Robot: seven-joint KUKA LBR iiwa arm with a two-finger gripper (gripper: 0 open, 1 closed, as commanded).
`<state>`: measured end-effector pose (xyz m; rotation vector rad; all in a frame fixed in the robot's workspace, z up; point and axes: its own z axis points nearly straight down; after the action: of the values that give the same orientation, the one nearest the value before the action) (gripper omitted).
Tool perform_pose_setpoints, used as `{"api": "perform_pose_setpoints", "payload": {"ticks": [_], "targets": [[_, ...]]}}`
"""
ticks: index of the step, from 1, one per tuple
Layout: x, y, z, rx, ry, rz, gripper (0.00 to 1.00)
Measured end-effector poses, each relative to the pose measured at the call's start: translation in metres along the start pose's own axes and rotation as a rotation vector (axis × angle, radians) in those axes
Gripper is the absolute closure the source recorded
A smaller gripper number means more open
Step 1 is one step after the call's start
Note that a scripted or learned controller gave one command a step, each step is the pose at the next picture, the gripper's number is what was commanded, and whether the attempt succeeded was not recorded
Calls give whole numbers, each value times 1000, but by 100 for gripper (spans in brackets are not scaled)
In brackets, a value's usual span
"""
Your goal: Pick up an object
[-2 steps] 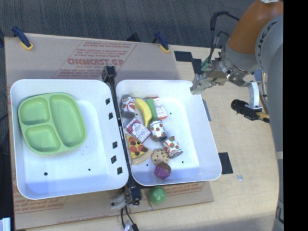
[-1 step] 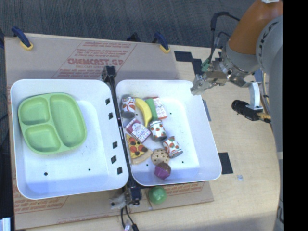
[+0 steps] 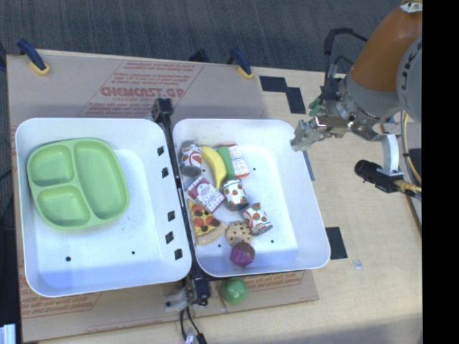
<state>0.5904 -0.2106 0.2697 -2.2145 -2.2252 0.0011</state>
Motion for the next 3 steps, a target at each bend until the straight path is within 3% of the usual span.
{"api": "perform_pose_setpoints", "payload": {"ticks": [1, 2, 3], "targets": [[0, 59, 13, -3, -1, -1, 100], [0, 47, 30, 1, -1, -1, 100], [0, 47, 30, 0, -1, -1, 0]]}}
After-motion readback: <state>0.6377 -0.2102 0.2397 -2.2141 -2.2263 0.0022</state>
